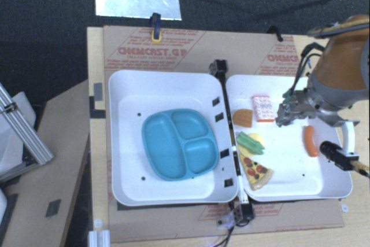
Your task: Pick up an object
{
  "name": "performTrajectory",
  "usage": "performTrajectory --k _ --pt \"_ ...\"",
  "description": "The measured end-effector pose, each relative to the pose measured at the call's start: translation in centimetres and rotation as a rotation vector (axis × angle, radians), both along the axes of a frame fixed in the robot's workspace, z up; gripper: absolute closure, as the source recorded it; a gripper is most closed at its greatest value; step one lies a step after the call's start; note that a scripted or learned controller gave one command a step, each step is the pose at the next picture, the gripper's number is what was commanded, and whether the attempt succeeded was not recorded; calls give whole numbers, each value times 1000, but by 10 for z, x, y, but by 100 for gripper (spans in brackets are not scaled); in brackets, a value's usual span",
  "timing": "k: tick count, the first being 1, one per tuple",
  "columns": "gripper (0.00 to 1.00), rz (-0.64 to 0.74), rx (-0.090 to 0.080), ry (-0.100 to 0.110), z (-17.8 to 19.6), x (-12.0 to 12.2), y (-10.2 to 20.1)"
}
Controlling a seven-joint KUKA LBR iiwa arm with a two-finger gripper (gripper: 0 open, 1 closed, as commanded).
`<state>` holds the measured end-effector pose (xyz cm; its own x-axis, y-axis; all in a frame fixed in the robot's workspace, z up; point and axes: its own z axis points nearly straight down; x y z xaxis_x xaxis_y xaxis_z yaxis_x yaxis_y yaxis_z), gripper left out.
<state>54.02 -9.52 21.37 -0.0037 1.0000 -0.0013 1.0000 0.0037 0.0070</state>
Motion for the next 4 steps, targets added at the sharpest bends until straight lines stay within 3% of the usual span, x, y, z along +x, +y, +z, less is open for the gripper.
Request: performTrajectory --k 1,2,4 --pt "100 0 0 0 57 11 -3" --pt "100 0 1 4 69 12 -3" --pt "100 6 2 5 53 13 94"
